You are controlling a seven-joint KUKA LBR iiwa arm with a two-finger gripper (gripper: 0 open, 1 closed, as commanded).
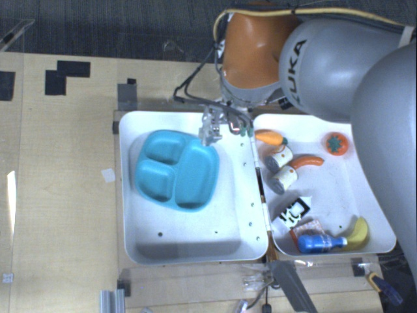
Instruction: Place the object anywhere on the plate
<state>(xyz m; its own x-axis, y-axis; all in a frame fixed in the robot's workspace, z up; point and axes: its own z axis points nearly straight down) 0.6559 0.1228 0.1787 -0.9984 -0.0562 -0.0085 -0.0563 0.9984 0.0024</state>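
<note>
- Above the upper right edge of the blue plate (pixel 177 169), the gripper (pixel 210 134) hangs at the end of the grey arm (pixel 339 64), which enters from the right.
- Whether the claw is apart or together cannot be told; it is small, metallic and blurred, and nothing can be seen held in it.
- The plate is a divided one with three compartments, lying in the left white bin (pixel 189 240).
- The right white bin (pixel 365 194) holds the loose objects: a carrot-like orange piece (pixel 270 137), a small white cup (pixel 282 156), a grey cylinder (pixel 284 177), a red sausage shape (pixel 306 162), an orange round fruit (pixel 335 143), a black-and-white tag (pixel 293 212), a blue bottle (pixel 318 242) and a banana (pixel 357 232).
- The arm's bulk covers the right bin's far corner and right side.
- Which object is the task's cannot be told; all lie in the right bin, apart from the plate.
- Both bins rest on a pale wooden bench (pixel 58 175) with black marks (pixel 65 75); dark floor lies beyond.
</note>
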